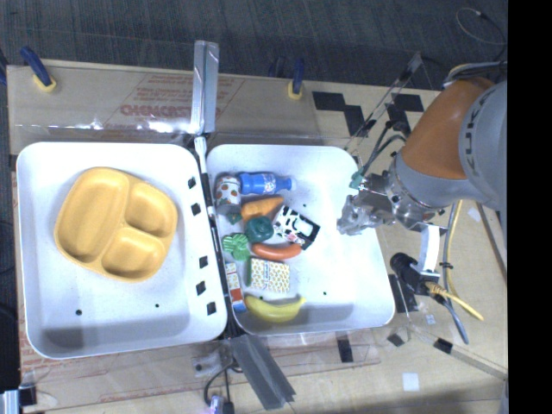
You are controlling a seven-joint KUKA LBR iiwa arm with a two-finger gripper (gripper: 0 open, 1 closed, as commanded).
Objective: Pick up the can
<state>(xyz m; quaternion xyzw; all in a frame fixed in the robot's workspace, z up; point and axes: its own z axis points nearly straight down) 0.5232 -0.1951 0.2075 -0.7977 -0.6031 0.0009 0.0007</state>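
Note:
The can (227,191), small with a brown and white top, stands at the upper left of the right bin (345,283), beside a blue bottle (264,183). My gripper (352,218) hangs over the right side of that bin, well to the right of the can and apart from every item. Nothing shows between it and the bin floor below.
Packed near the can are an orange carrot (261,207), a teal item (259,228), a black-and-white toy (295,225), a red sausage (276,251), a checkered box (269,274) and a banana (274,307). The left bin (34,317) holds a yellow divided dish (116,221).

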